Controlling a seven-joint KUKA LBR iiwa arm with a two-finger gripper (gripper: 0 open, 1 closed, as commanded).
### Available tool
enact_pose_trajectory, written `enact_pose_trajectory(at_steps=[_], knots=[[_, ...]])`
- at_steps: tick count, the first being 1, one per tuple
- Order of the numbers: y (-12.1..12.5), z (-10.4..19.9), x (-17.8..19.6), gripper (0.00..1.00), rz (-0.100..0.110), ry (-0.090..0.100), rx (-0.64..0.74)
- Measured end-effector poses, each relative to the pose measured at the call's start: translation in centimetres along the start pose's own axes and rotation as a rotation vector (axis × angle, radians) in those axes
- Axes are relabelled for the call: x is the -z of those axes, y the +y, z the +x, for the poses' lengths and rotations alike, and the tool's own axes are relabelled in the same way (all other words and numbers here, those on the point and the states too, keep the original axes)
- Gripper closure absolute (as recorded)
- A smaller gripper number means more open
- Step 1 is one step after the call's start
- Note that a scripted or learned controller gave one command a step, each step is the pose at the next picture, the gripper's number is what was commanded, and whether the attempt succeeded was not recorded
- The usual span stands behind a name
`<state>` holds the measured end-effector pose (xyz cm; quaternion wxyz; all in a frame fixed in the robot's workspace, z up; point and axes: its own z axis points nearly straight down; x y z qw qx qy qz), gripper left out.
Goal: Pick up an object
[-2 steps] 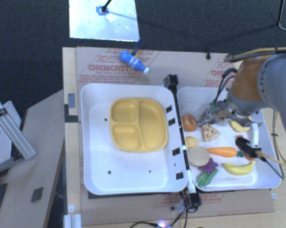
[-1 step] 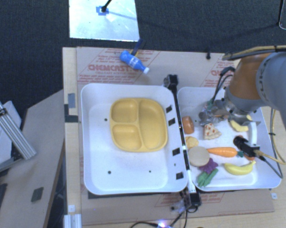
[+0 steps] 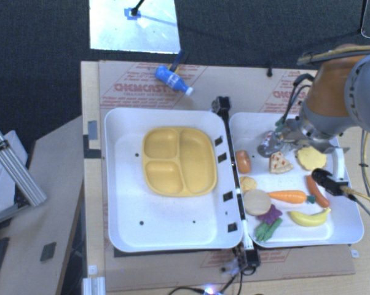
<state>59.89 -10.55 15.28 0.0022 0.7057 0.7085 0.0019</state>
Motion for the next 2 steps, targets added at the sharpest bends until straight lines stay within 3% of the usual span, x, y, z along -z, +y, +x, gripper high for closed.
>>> enact_pose_trajectory(at_steps=[1, 2], knots=[[0.12, -0.71, 6.26, 1.00, -0.003, -0.001, 0.000], [0.22, -0.70, 7.23, 1.00, 0.003, 0.001, 0.000]])
